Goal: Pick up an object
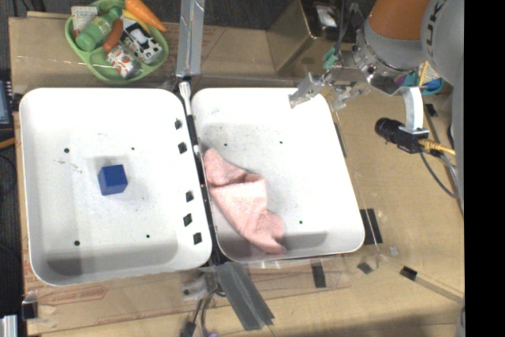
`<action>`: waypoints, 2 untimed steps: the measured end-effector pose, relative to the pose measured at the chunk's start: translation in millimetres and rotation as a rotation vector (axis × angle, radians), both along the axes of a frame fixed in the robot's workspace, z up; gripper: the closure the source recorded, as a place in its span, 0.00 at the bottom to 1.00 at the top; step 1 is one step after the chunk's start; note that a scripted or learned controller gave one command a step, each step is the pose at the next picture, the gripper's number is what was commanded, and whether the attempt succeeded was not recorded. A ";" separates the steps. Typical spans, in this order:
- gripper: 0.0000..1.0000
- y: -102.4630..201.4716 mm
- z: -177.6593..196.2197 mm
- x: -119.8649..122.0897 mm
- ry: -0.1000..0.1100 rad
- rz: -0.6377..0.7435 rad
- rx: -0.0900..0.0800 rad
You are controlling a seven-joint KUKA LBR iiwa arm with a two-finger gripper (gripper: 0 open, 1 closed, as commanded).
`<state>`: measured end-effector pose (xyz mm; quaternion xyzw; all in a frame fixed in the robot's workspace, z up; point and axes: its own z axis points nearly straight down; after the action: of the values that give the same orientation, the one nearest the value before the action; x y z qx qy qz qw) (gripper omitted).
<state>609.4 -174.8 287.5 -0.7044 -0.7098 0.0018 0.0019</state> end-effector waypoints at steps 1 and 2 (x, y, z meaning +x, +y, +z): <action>0.00 46.4 -126.3 -49.2 0.002 0.041 0.001; 0.00 64.4 -196.3 -61.1 -0.002 0.143 0.001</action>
<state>548.3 -110.4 91.3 -0.6520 -0.7582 0.0010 0.0016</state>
